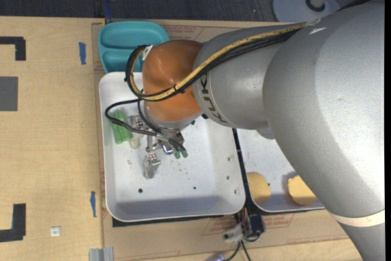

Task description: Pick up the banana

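Nearest the lens is the grey arm [330, 107], a broad, smooth bulk that covers most of the right side and hides much of the right bin [278, 205]. From it the orange band [171, 85] reaches out over the left bin [183, 202], with black and yellow cables [183, 79] looped round it. Below the band the gripper [150, 165] points down at the left bin's white floor, a small metallic piece just above or on the surface. At this slant it cannot be told whether its jaws are apart or together, and nothing shows between them. Beside it, toward the bin's left wall, lies a pale green object [120, 131]. The banana [258, 187] is not in that bin: it shows in the right bin, near the front wall, as a dull yellow rounded lump with a soft matt skin, just past the rim the bins share. A second yellow lump of like colour pokes out from under the arm's edge a little further right; whether the two are ends of one fruit cannot be told, as the arm covers what lies above them. The gripper and the banana are well apart. A teal container [131, 40] sits behind the left bin on the brown bench [49, 131].
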`<state>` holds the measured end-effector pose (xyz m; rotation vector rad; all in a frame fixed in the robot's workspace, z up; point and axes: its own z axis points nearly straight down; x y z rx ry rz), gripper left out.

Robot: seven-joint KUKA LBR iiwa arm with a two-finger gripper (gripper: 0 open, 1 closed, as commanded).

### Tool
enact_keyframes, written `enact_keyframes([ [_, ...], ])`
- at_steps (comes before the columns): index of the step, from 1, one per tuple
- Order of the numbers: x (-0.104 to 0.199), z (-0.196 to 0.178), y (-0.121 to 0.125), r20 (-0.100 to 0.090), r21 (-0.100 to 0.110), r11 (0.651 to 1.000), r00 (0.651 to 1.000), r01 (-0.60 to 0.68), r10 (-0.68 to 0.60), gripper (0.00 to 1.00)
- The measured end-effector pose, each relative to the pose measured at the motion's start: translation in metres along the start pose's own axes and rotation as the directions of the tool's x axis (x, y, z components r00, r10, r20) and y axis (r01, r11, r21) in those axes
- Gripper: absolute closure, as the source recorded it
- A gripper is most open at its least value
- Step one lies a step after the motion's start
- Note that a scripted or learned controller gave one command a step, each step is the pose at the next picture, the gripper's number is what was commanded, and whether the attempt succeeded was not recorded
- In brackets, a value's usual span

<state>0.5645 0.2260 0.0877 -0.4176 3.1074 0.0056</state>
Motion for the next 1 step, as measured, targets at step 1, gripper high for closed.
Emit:
enact_keyframes([
  [1, 0.0713, -0.0335, 0.0144, -0.005, 0.001, 0.994, 0.994, 0.108, -0.108, 0.00],
])
